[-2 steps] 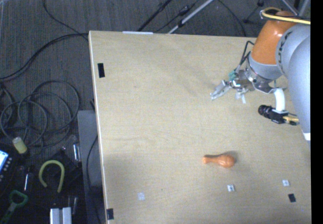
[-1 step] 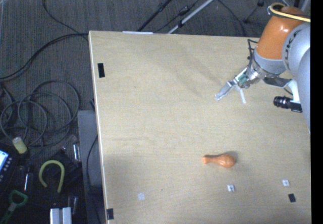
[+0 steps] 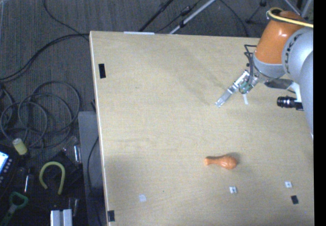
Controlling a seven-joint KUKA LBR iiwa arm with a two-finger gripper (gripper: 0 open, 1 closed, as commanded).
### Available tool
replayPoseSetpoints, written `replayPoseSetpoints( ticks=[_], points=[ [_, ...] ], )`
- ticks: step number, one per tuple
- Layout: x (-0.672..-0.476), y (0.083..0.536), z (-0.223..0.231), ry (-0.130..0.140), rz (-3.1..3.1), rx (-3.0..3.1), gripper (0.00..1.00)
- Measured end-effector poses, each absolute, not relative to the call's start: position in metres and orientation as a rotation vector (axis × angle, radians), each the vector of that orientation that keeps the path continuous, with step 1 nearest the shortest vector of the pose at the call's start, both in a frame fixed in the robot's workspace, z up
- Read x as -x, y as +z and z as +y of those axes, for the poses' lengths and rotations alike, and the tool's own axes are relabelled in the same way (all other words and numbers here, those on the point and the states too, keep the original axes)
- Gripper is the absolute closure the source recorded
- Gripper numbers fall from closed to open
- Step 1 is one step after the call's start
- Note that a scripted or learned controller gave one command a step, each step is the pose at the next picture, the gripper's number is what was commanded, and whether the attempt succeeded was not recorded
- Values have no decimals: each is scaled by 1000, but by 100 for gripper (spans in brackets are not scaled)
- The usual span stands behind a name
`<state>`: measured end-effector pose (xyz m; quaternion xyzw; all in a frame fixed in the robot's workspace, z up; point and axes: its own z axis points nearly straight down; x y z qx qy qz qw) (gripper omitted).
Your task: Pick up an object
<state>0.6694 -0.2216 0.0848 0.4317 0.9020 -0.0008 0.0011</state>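
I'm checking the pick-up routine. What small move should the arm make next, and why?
Probably shift the hand toward the camera's near edge until it stands over the orange object. The hand sits apart from it, farther up the tan board, and the object lies alone on its side.

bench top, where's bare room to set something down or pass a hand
The widest bare patch is the left and middle of the bench top, bordered by its left edge and the black tape mark. It is tighter on the right, around the gripper, the orange object and the small markers.
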Motion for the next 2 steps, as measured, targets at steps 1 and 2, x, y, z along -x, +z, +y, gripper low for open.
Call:
replayPoseSetpoints(
  ticks=[1,2],
  points=[
    [-671,95,-220,-1,2829,-1352,100],
    [-652,173,-162,2,2736,-1543,100]
  ],
)
